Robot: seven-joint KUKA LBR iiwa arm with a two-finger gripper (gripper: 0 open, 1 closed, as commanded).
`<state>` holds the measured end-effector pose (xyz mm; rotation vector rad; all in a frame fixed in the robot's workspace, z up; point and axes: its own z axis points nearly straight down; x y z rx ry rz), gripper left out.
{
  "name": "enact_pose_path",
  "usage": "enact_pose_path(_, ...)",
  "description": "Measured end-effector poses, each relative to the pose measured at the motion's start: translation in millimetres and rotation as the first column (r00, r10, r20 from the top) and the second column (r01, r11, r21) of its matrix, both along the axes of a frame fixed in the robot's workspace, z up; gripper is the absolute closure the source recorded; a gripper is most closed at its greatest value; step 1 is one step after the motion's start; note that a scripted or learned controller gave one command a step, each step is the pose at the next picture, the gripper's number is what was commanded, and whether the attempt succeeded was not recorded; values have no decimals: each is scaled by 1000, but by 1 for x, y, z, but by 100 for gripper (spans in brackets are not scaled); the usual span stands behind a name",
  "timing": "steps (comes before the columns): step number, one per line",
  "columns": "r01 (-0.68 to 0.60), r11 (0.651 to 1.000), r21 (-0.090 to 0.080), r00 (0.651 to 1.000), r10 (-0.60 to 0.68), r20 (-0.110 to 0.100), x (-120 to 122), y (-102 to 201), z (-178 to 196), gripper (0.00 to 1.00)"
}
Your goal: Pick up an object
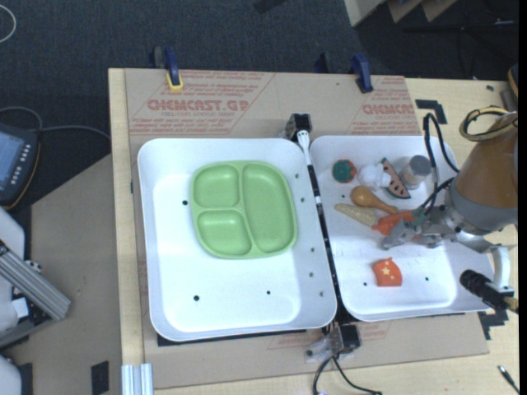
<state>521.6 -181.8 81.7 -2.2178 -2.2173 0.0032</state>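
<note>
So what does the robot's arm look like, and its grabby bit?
The arm is chunky and round, with a wide orange band above a grey wrist. Black cables loop along it near the top. Its gripper is a small grey metal piece with thin jaws that sticks out over the right bin.

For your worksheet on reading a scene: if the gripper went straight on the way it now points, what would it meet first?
Probably the orange carrot-like toy just ahead of the gripper, which points toward the view's left; depth is unclear.
</note>
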Motion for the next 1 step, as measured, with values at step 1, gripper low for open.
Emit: enact_pose_path(1, 1, 1000, -3, 1000, -1, 7, 1, -1, 14, 100)
